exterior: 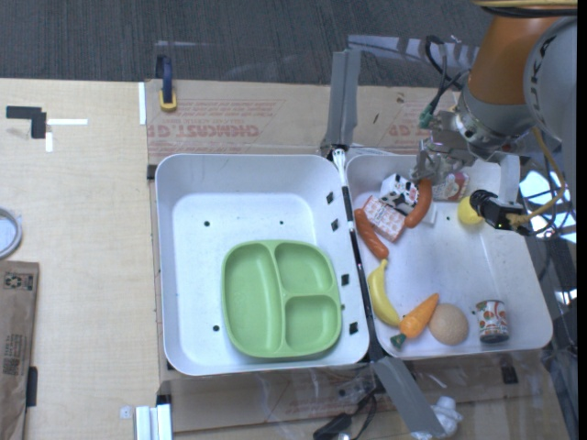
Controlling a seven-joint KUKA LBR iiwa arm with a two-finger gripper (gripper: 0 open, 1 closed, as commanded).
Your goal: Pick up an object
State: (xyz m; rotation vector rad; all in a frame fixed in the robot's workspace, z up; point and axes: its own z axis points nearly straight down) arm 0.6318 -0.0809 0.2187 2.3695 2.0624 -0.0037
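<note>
End effector [442,183] over right shallow white bin [459,264], grip I cannot tell; green divided plastic tray [280,298] in left bin [238,191].

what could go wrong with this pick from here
1. The claw hangs over a tight cluster at the back of the right bin. There the black-and-white toy, the orange sausage and the pink packet crowd together, so it may shove them or catch two at once.
2. The cluster lies close to the bin's back wall, so a descent there might clip the rim.
</note>
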